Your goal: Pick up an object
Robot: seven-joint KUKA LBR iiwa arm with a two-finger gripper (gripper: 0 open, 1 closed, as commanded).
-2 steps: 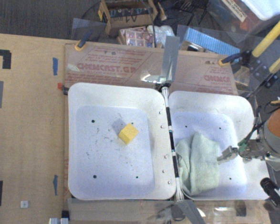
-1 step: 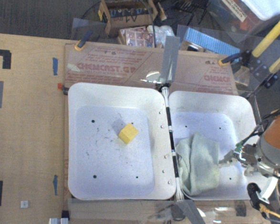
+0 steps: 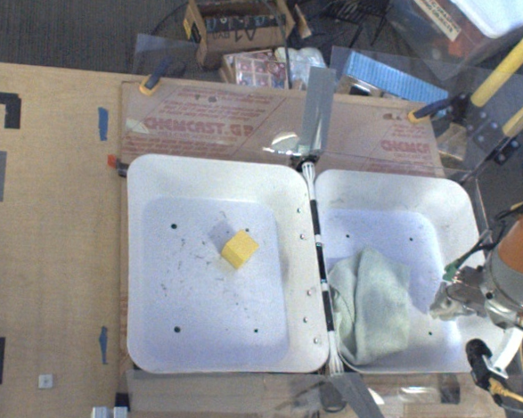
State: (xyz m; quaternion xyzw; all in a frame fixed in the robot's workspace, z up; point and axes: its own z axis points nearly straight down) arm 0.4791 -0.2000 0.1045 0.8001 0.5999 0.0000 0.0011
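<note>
Approach step: hand (image 3: 447,300) sits at the right bin's (image 3: 397,191) edge beside the cloth (image 3: 375,305), grip state unreadable; next, descend onto cloth.

Yellow block (image 3: 239,249) left bin, cloth (image 3: 375,303) right.

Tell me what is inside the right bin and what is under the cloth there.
The right bin holds a crumpled pale green cloth against its left wall, with the gripper at the cloth's right side. Whatever lies under the cloth is covered and cannot be seen.
</note>
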